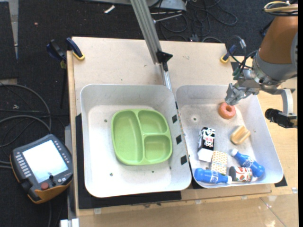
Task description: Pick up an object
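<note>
Two bins (90, 126); two blue bottles (210, 176).

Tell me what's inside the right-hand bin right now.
In the right bin: a donut below the gripper, a bread piece, cow-print carton, patterned carton, and two blue bottles. Anything beneath them is hidden.
</note>
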`<action>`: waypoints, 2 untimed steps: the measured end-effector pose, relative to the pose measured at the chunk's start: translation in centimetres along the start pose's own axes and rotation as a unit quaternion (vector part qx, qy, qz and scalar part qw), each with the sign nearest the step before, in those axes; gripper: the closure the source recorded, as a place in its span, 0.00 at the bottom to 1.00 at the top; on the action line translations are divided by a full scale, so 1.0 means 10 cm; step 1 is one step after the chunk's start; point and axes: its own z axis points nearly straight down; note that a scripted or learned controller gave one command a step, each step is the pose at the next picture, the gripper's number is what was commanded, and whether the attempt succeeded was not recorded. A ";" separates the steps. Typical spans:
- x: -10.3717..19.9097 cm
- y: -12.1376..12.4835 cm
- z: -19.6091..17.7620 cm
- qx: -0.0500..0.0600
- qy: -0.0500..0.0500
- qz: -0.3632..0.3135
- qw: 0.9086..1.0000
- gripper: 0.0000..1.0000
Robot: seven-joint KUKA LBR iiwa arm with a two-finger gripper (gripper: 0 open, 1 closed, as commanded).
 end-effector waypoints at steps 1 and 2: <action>0.47 -0.10 -0.09 0.001 0.000 0.000 1.000 1.00; 0.97 -0.22 -0.17 0.001 0.000 0.000 1.000 1.00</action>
